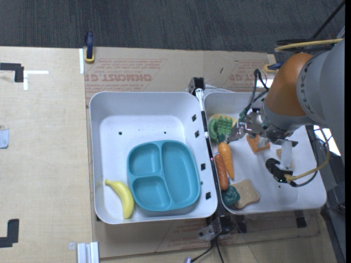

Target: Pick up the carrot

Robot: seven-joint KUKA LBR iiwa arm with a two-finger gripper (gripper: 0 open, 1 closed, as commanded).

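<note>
The carrot [226,158] is orange and tapered. It lies lengthwise near the left wall of the right bin [307,199], beside a reddish sausage [220,173]. My gripper [242,130] hangs over the upper part of that bin, just above and to the right of the carrot's top end. The wrist hides its tips. Nothing shows held in it.
In the right bin there are also a green leafy piece [221,126], a small orange block [254,142], a bread slice [248,191] and a dark green item [230,196]. The left bin [104,119] holds a teal divided plate [163,175] and a banana [124,196].
</note>
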